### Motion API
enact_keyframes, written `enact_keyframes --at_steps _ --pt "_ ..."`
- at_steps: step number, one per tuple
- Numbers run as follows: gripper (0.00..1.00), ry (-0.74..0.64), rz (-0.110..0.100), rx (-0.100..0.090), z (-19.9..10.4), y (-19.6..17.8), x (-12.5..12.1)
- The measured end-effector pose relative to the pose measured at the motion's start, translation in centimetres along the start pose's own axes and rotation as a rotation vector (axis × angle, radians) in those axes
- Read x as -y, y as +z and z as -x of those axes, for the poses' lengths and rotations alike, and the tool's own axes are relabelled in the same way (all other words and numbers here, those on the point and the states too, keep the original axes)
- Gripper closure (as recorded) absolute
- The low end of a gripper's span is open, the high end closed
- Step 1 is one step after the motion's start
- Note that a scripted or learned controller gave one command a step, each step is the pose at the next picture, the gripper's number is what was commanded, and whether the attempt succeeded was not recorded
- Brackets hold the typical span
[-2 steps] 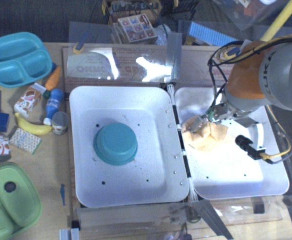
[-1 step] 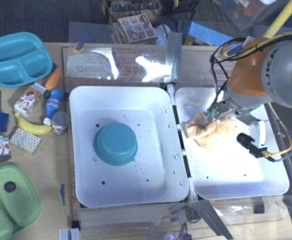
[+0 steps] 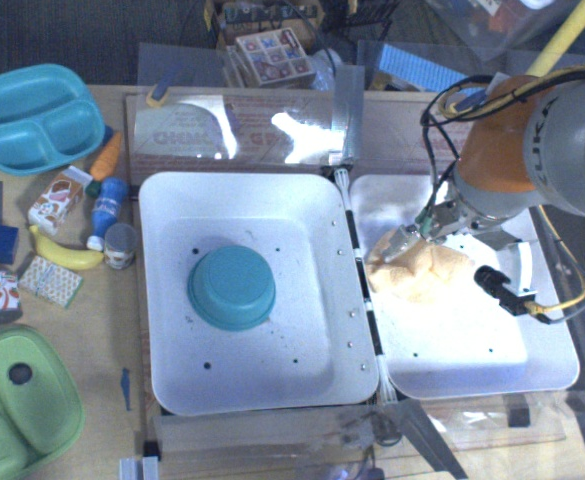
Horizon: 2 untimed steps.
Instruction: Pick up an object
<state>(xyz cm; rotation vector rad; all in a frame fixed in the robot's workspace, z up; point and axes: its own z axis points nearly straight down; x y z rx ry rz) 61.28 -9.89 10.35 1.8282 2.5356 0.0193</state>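
A pale tan, crumpled soft object (image 3: 427,268) lies in the right bin (image 3: 492,368), at centre right of the frame, near the bin's left wall. The gripper (image 3: 412,240) sits at its upper left edge, touching it; whether it is clenched or released, I cannot tell. A teal bowl (image 3: 232,286) rests upside down in the left bin (image 3: 242,378).

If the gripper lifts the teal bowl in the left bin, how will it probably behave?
The teal bowl lies upside down, so it probably will not roll. It looks like stiff plastic, likely light for its size. Its smooth domed outside may slip between fingers, and its rim sits flat on the left bin, hard to get under.
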Motion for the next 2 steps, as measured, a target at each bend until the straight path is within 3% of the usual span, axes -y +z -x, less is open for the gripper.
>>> enact_keyframes --at_steps 1,2 --pt "1.00 0.003 0.004 0.002 0.2 -1.1 -0.1" --pt "1.00 0.268 -0.018 -0.001 -4.1 -9.4 -7.3"
